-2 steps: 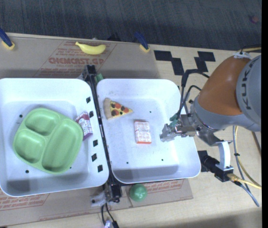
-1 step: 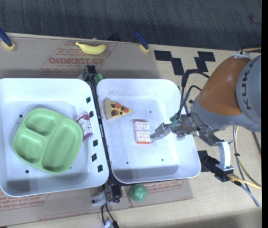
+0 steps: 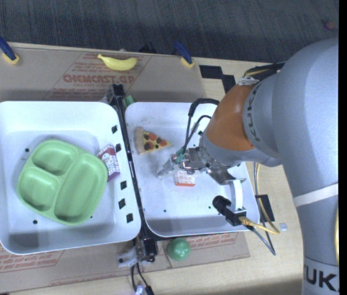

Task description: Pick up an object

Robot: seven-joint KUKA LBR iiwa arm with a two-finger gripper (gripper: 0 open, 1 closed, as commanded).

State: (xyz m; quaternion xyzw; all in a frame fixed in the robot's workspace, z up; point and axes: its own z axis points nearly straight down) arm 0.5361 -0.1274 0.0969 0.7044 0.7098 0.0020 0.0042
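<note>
White and red, the small packet (image 3: 185, 178) lies mid-floor of the right bin (image 3: 161, 223), right beneath my claw (image 3: 183, 163); whether the claw is open or closed I cannot tell. It looks light and flat, so I'd pinch its short edges.
</note>
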